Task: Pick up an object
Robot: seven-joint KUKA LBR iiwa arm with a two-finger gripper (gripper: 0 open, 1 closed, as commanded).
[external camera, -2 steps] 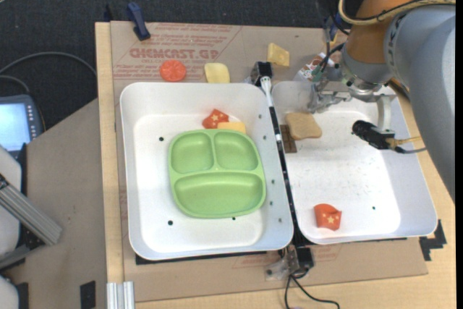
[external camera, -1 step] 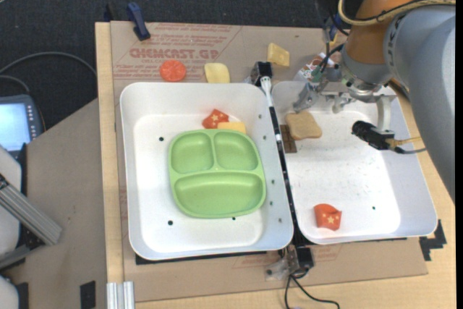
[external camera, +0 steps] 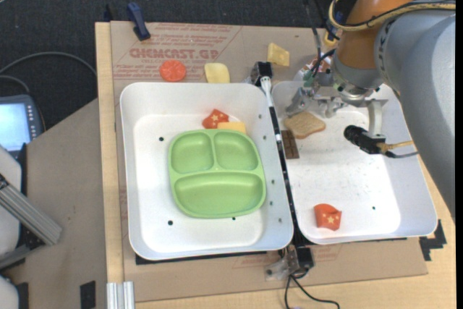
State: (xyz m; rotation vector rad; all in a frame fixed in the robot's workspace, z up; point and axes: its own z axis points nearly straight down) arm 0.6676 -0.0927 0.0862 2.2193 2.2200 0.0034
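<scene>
Gripper (external camera: 312, 99) hovers just above the toast (external camera: 307, 126) in the right bin (external camera: 405, 217); jaw state unclear; toast likely light, stiff; pinch across its edges.

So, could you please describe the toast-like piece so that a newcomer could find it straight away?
Start at the right bin of the two white ones. Look to its far left corner, just under the arm's tool, where a flat tan slice of toast lies. It is the bin's sole brown, flat thing; the red piece sits near the front.
</scene>
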